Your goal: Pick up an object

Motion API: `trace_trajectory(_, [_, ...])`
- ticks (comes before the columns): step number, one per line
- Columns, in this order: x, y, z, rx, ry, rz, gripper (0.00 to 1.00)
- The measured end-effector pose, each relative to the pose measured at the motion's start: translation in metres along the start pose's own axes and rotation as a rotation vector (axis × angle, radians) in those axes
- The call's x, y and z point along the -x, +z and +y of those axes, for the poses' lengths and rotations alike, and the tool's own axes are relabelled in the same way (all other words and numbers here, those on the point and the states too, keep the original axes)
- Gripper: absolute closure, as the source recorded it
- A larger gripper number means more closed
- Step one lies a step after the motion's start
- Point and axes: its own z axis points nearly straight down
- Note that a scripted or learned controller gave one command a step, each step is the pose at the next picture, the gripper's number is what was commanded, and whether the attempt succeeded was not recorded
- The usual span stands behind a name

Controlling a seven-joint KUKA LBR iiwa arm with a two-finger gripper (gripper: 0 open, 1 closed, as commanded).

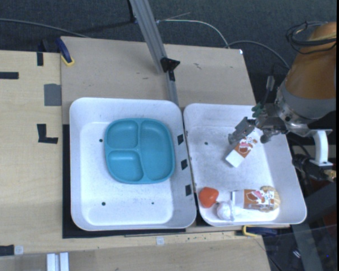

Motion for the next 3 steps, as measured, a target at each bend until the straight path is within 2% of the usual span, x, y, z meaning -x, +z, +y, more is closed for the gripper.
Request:
trace_trajectory(1, [0.000,0.000,0.000,0.000,0.000,0.000,0.00])
trace_trajectory(3, [0.003,0.103,0.002,-0.004,0.001,0.000,0.00])
